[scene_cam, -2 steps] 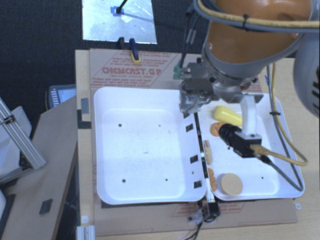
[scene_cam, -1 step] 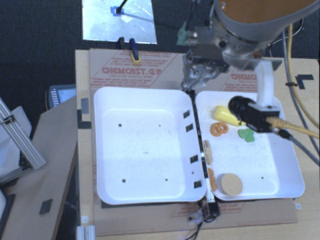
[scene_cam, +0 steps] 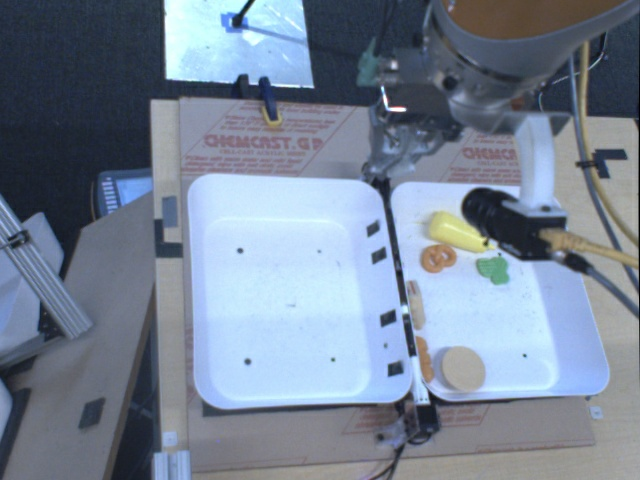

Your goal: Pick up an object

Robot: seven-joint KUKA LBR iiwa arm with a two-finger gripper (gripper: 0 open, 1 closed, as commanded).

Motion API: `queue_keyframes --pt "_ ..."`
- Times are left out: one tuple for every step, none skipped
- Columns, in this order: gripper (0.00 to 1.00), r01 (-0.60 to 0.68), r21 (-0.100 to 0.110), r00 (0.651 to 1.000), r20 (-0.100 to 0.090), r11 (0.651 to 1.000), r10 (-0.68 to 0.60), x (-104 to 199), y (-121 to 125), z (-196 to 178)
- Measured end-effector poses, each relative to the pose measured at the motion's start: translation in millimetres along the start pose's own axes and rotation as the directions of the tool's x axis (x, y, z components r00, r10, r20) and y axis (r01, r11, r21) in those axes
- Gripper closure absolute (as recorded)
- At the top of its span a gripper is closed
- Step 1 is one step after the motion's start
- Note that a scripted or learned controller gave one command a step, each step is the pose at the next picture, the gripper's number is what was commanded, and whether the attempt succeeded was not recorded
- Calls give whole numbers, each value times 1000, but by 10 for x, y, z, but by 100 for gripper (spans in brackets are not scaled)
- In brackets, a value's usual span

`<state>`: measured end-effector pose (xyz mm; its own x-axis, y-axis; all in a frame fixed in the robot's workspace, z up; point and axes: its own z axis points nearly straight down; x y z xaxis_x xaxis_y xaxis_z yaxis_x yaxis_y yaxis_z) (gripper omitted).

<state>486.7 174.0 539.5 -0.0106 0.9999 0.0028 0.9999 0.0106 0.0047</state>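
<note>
The right bin [scene_cam: 560,353] holds several small things. A yellow pointed piece [scene_cam: 455,230] lies near its back, with an orange ring [scene_cam: 437,259] just in front of it and a small green piece [scene_cam: 492,269] to the right. A round tan disc [scene_cam: 463,368] rests at the front, beside an orange piece [scene_cam: 423,358] against the divider. A thin tan stick [scene_cam: 416,306] lies along the divider. My gripper [scene_cam: 383,166] hangs over the back rim where the two bins meet, with nothing seen in it.
The left bin [scene_cam: 290,288] sits beside the right one, on brown cardboard [scene_cam: 260,143]. A black device [scene_cam: 510,223] on a white bracket hangs from the arm over the right bin's back. A yellow cable [scene_cam: 600,253] runs off to the right.
</note>
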Motion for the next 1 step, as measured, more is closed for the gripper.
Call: queue_keyframes --pt "100 6 -2 1000 -1 1000 -6 2 4 -110"
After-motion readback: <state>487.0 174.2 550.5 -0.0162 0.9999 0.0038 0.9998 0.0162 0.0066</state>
